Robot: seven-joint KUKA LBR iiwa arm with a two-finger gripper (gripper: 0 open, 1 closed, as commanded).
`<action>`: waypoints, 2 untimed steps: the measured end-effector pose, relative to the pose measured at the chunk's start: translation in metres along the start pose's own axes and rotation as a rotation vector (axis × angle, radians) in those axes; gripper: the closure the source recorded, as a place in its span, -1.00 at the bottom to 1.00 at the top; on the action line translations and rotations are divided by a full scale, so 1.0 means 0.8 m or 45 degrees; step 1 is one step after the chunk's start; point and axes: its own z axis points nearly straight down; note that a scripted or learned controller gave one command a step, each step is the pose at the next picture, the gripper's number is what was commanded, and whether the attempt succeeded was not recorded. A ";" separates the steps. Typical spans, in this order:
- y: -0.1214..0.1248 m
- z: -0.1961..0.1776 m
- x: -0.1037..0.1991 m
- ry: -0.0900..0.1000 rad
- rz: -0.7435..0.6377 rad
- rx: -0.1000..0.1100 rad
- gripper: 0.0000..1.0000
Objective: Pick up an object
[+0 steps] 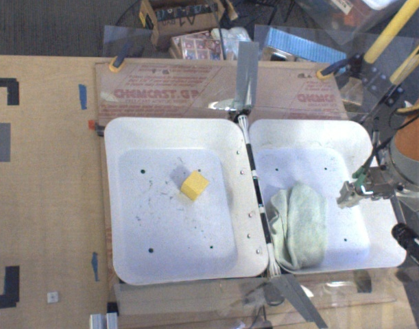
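Observation:
A small yellow block [194,185] lies near the middle of the left bin [127,142]. A crumpled pale green cloth [302,225] rests in the right bin [312,139], against its left wall and front edge. My gripper [349,193] hangs over the right side of the right bin, just right of the cloth's upper end and apart from it. Nothing shows in its grasp. The arm's orange band [409,140] sits at the far right.
A metal divider [254,184] runs between the two bins. A cardboard sheet [168,91] lies behind the bins, with clutter and a yellow pole [396,20] beyond. Bare wooden bench [44,197] spreads to the left.

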 end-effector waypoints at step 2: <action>-0.003 -0.010 -0.047 0.000 -0.584 0.000 1.00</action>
